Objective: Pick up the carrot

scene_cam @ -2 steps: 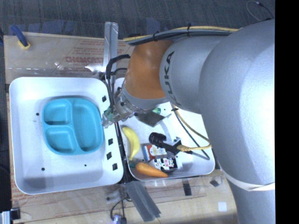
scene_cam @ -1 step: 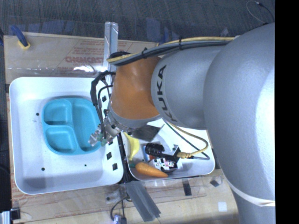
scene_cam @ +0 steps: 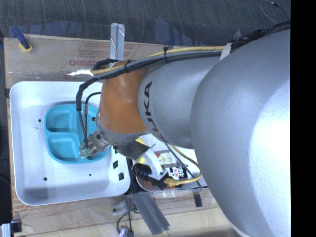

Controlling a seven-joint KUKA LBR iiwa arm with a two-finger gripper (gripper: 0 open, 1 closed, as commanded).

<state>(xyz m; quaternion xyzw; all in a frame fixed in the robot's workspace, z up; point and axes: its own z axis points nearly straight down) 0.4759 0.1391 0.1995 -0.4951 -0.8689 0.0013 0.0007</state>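
Camera view. The grey arm comes in from the right and covers most of the bench; its orange band sits over the divide between the two bins. The gripper is low over the left bin, at the near right rim of a blue divided tray. Its tip is small and blurred, so how far it stands open, and whether it has hold of anything, cannot be told.

Edges and room: the left bin's left wall, near edge and near left corner lie bare and white, with open floor between the tray and those walls. The tray sits toward the bin's right side. The far wall is free on the left; black cables hang over its right part.

Containers: the tray has two compartments, far and near; both show plain blue. The right bin is mostly hidden under the arm; at its near left corner shows a jumble of items, among them a white and red package and a yellow piece. The carrot cannot be picked out with certainty.
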